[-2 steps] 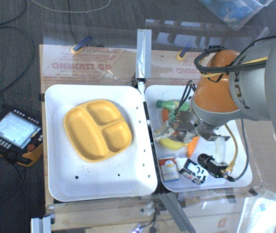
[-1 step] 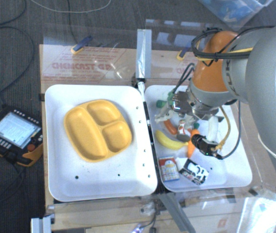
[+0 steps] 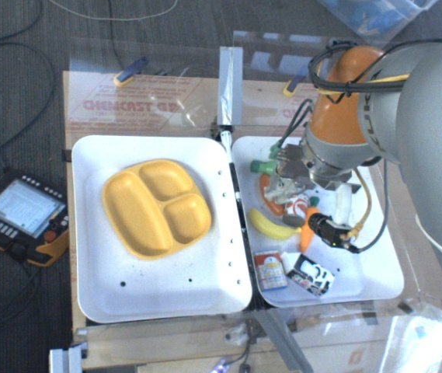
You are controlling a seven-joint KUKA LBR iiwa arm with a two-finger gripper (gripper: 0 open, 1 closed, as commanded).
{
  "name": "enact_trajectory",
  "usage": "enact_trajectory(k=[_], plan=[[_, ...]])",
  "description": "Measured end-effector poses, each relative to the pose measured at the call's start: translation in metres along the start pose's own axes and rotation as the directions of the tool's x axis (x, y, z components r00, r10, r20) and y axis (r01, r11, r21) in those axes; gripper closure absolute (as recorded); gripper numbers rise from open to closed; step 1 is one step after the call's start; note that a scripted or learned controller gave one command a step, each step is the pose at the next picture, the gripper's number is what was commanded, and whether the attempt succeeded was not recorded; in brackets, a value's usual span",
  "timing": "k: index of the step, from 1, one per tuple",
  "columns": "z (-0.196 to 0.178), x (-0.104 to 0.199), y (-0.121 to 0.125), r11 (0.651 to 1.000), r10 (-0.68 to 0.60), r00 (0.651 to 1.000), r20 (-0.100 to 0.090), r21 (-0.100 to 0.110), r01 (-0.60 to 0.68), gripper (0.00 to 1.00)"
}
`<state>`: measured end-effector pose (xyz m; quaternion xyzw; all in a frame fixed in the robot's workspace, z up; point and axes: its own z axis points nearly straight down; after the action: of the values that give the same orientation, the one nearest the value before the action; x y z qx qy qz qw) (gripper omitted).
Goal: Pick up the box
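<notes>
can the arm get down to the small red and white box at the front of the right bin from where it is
Probably yes. The box lies flat near the right bin's front wall with nothing on top of it. A banana and a black-and-white packet sit close beside it, so the gripper has little room.

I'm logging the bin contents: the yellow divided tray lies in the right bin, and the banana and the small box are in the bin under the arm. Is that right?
Not quite. The camera view shows the yellow divided tray in the left bin, not the right. The rest holds: the banana and the small box lie in the right bin, under the arm.
</notes>
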<state>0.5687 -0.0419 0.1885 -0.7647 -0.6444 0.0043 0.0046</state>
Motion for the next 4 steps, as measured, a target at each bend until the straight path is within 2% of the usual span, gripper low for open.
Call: enact_trajectory(k=[1, 2, 3, 4], plan=[[0.0, 0.0, 0.0, 1.0, 0.0, 1.0, 0.0, 0.0, 0.0, 0.0], [0.007, 0.018, 0.018, 0.999, 0.052, 0.999, 0.0, -0.005, -0.052, 0.0], [0.007, -0.01, -0.05, 0.985, 0.173, 0.985, 0.001, -0.006, -0.173, 0.0], [-0.069, 0.034, -0.028, 0.97, 0.245, 0.97, 0.002, -0.008, -0.245, 0.0]])
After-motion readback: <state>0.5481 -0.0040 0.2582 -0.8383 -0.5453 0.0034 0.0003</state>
